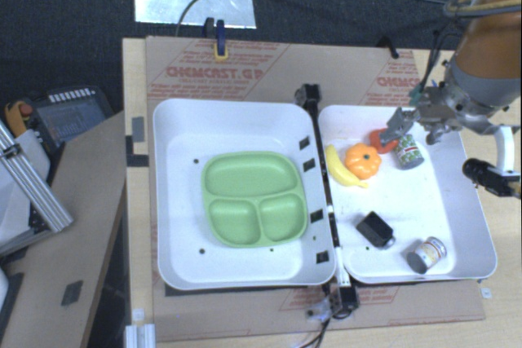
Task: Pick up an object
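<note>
The right bin point(473, 244) holds several objects. A yellow banana point(338, 167) lies by its left wall, touching an orange pumpkin-shaped toy point(363, 160). A red piece point(382, 139) shows just behind the toy. A small jar with a green label point(409, 152) lies next to it. Nearer the front are a black block point(376, 229) and a silver can point(426, 253). My gripper point(416, 130) hangs over the bin's back part, just above the jar and the red piece. It is open, with nothing between its fingers.
The left bin point(175, 175) holds a green divided plate point(253, 200). A black divider clip strip point(320, 175) runs between the bins. Cables cross the dark floor behind the bench.
</note>
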